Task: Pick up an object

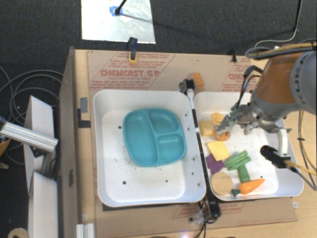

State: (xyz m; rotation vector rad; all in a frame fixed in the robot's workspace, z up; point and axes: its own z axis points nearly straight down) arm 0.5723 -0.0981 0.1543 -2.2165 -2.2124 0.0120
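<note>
The arm [285, 83] reaches in from the right, and its pincer [225, 129] is down in the right bin [287, 182], near that bin's upper left part. Whether the pincer is wide, narrow or gripping anything cannot be told from this angle; its tip sits over a small orange piece [222, 136], but contact is not clear.

Just above the pincer lies a yellow piece [217, 118], and just to its left, against the divider between the bins, a pale yellow block [205, 128]. Below the pincer rests a flat yellow slice [218, 150], with a purple piece [214, 163] below-left of that slice. Further below the pincer, a green vegetable [239, 163] lies at a slant, a tan round disc [222, 183] sits in the bin's lower left corner, and a toy carrot [250, 186] lies to the disc's right.

Well to the pincer's left, in the left bin [114, 182], a teal divided plate [153, 136] lies flat. An orange block [196, 79] sits on the cardboard [148, 68] above the bins, up and left of the pincer.
</note>
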